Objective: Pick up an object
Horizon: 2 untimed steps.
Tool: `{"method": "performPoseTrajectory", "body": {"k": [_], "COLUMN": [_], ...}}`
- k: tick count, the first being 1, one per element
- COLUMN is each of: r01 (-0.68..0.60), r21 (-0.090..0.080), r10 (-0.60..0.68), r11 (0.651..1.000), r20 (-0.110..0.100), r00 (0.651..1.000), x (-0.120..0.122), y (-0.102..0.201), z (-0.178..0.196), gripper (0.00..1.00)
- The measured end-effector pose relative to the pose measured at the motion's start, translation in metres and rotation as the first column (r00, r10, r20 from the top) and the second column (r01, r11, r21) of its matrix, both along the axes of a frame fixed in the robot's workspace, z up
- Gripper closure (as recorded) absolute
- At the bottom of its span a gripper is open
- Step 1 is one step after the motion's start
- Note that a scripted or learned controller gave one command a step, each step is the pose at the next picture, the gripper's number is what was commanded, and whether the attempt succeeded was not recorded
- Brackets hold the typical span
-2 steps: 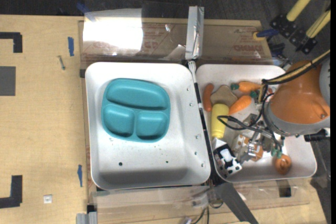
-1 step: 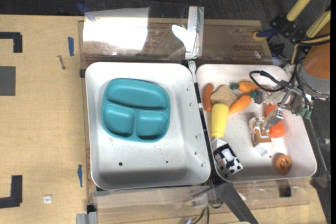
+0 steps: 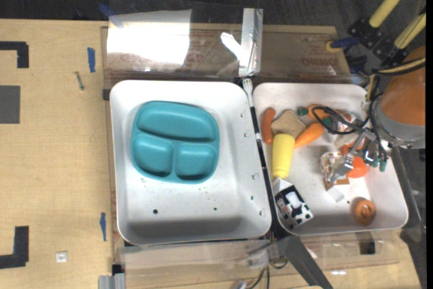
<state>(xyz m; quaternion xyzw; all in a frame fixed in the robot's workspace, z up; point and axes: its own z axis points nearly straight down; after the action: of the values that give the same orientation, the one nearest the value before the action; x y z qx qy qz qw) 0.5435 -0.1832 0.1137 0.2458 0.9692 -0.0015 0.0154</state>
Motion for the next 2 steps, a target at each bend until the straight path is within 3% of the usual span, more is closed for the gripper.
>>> {"method": "performPoseTrajectory", "body": {"k": [1, 2], "r01": [0.136, 0.190], "r21": [0.010, 0.012], "r10": [-0.136, -0.190], "r11": [0.991, 0.982], "r20": [-0.017, -0.018], "r00": [0.991, 0.982], "x": [-0.031, 0.025], "y": [0.019, 0.057], "z": [-0.025, 0.029], "gripper": [0.00, 0.00]}}
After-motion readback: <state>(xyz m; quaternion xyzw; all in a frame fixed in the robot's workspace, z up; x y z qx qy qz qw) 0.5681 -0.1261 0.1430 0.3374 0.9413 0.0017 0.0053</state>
